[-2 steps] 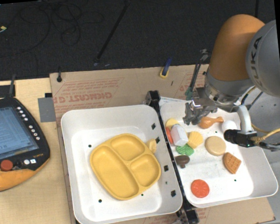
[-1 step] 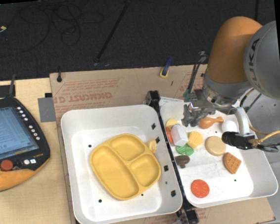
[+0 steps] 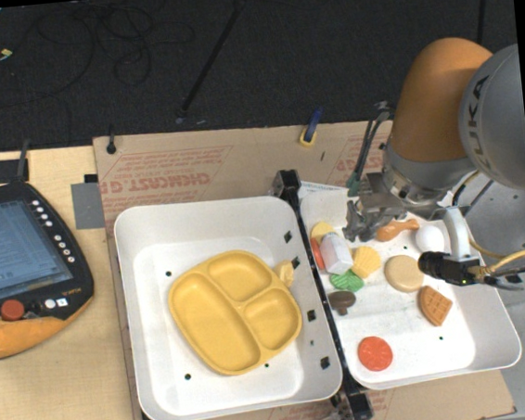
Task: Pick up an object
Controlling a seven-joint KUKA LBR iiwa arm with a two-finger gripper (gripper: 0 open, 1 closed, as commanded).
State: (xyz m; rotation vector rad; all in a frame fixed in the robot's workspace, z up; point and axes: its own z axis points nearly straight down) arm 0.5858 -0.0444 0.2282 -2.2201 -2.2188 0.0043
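Reached in from the right over the right bin [image 3: 501, 349], grey arm [image 3: 478, 135] with its orange band, gripper [image 3: 365, 224] low above the bin's upper left corner. Could not tell how far the gripper stood open, nor whether anything sat in it, dark metal hiding that part. Just below the gripper, a small white bottle with a red end [image 3: 333, 250], tilted, beside a yellow piece [image 3: 366, 261] and a green leafy piece [image 3: 346, 280]. Right of those, a round tan biscuit-like disc [image 3: 404, 273], a white egg-shaped piece [image 3: 429, 236] and an orange bit [image 3: 393, 231] near the wrist. Lower down, a waffle-patterned brown wedge [image 3: 434, 305], and well apart near the front, a flat red disc [image 3: 375, 353]. In the left bin [image 3: 147, 263], a yellow divided plate [image 3: 234, 310] lying flat. Off to the left on the bench, a teach pendant [image 3: 21, 267] with lit screen.
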